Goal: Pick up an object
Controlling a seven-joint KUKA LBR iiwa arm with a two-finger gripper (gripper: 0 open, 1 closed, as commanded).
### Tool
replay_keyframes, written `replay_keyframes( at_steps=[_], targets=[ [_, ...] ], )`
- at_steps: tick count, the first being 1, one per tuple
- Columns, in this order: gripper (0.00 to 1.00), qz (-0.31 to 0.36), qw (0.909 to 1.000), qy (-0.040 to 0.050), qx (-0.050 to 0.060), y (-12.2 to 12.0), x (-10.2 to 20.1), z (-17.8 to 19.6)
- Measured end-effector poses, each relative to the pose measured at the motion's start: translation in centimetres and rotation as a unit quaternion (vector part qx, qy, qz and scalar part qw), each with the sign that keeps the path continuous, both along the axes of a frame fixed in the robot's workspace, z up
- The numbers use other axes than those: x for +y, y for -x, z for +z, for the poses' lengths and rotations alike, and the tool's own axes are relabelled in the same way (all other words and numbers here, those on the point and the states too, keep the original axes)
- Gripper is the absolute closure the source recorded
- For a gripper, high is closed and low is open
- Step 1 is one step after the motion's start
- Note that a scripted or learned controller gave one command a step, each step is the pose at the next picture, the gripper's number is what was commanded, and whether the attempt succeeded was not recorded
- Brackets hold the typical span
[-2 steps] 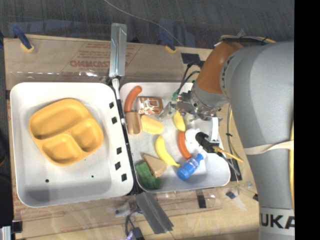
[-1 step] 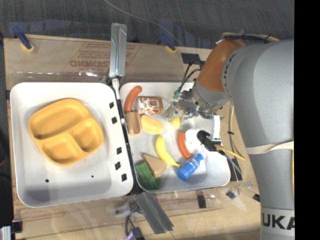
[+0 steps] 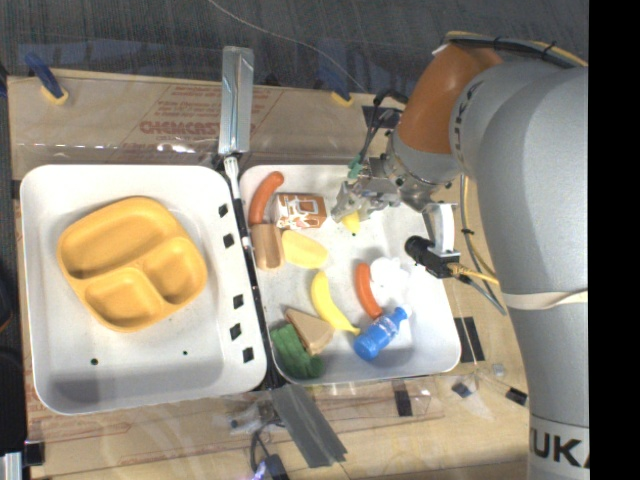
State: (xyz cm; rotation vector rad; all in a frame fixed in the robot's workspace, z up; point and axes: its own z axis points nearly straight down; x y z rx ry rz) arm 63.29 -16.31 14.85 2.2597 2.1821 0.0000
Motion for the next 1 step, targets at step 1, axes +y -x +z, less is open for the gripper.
replay_keyframes(
  at_steps=[1],
  targets=[
    [1.0, -0.021, 0.9998, -0.0004, -0.001, -0.57, 2.8, 4.25]
  ],
)
